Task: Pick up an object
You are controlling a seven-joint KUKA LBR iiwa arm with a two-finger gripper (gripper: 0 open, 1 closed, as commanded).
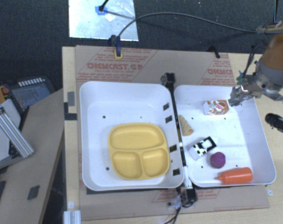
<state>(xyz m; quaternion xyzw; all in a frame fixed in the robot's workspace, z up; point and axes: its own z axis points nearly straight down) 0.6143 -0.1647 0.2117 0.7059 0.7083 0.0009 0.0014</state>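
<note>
The arm (275,55) reaches in from the right, and its jaws (236,98) hang over the far right corner of the right bin (262,139). Whether the jaws stand wide or narrow cannot be told, since they are small and blurred, and nothing can be seen held in them.

Just beside them, toward the bin's middle, lies a small white and orange packet (215,107). Nearer the divider rests a tan cone (185,124). Below it sits a black and white block (202,147), with a purple ball (218,159) just beside it and an orange bottle (235,175) lying on its side along the near wall.

The left bin (92,120) holds a yellow sectioned tray (137,150). Both bins sit on a worktop (132,64) covered with printed cardboard.
</note>
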